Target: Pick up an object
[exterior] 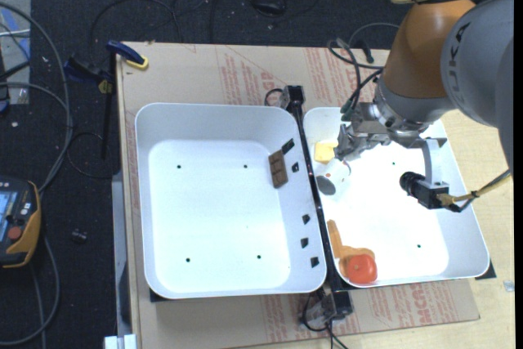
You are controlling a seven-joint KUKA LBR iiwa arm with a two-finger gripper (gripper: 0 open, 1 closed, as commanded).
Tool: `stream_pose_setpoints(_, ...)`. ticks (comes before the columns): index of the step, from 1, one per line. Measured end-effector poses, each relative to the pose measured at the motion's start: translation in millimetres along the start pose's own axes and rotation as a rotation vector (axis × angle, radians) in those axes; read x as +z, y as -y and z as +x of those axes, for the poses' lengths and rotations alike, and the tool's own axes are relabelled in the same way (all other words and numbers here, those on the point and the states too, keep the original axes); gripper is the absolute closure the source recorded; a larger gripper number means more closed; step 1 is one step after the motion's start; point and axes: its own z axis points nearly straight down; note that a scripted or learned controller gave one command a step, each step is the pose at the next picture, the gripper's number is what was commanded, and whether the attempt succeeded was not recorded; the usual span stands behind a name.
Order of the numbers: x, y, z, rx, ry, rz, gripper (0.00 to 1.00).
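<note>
You've lifted nothing yet, I'd judge: your claw (350, 145) hangs low in the right bin (392, 225) just beside the yellow block (325, 151), and I cannot tell whether it is wide or narrow.

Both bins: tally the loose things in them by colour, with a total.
Brown block: 1
Yellow block: 1
Pale grey cup-like thing: 1
Orange piece: 1
Red ball: 1
Total: 5; small dark bits by the left bin's wall left out, too small to tell.
</note>
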Motion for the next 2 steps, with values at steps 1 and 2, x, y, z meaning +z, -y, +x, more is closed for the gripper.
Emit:
stream_pose_setpoints(1,-7.3,-19.8,47.0,0.000,0.000,-0.001,1.00)
stream_pose_setpoints(2,-18.9,-34.4,96.3,0.000,0.000,-0.001,1.00)
